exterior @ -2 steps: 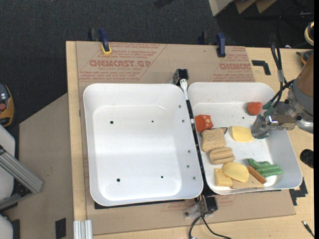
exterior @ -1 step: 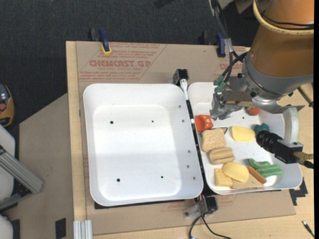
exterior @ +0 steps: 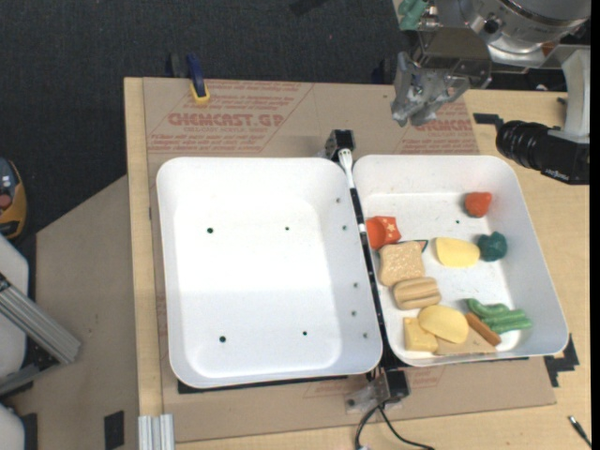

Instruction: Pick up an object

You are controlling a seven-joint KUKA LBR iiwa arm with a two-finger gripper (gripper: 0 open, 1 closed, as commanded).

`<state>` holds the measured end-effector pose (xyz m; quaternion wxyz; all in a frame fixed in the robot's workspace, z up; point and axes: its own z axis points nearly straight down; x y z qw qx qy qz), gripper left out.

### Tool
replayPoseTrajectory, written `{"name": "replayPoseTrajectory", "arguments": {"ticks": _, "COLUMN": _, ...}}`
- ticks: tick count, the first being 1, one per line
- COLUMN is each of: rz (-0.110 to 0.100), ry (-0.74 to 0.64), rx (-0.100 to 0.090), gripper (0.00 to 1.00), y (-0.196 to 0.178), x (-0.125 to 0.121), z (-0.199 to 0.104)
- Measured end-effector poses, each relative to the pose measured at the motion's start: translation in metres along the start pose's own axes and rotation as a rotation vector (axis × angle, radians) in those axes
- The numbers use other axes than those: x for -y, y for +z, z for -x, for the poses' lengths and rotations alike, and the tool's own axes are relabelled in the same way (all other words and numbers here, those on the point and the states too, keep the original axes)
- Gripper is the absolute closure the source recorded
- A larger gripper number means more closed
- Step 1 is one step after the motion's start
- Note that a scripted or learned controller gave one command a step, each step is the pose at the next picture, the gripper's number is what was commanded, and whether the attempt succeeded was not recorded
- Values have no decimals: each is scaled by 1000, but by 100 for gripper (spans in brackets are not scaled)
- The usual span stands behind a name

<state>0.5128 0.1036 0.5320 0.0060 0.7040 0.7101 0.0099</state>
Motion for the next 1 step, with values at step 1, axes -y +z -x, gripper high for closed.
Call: {"name": "replayPoseTrajectory", "arguments": {"ticks": 1, "rz": -36, "ry": 0, "rx": 8, "gripper": 100, "y": 117, "x": 39, "z": -64}}
